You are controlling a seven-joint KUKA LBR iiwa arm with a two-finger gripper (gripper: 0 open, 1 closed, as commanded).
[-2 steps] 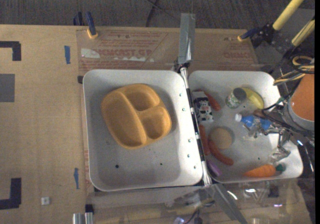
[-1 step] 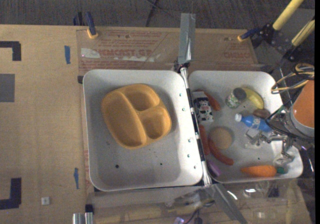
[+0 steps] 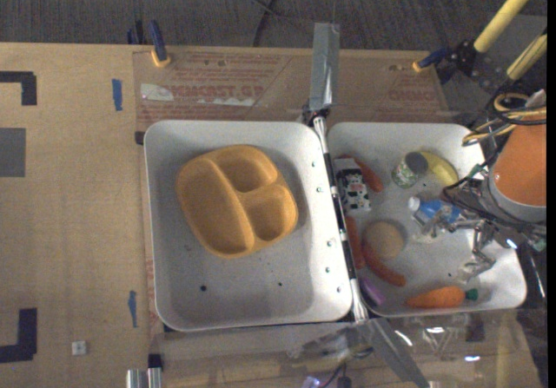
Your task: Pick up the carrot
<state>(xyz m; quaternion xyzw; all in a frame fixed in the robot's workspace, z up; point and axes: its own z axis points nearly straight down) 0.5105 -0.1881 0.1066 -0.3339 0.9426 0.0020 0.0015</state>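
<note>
Pincer (image 3: 480, 258) poised in the right bin (image 3: 514, 289), above the carrot (image 3: 437, 297).

Whether the pincer is wide or narrow cannot be told. The carrot is seen just at its seven o'clock, lying apart from it; a yellow sectioned plate (image 3: 236, 200) is seen in the left bin (image 3: 252, 304).

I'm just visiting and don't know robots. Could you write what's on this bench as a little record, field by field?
left bin: holds a yellow divided plate
right bin: holds the carrot, a yellow toy, a tan round piece, a small black-and-white box and other small toys
carrot: lies near the bin's front edge, green end to the right
arm: reaches in from the right, above the right bin
gripper: hangs above and right of the carrot, not touching it
carrot picked up: not yet
</note>
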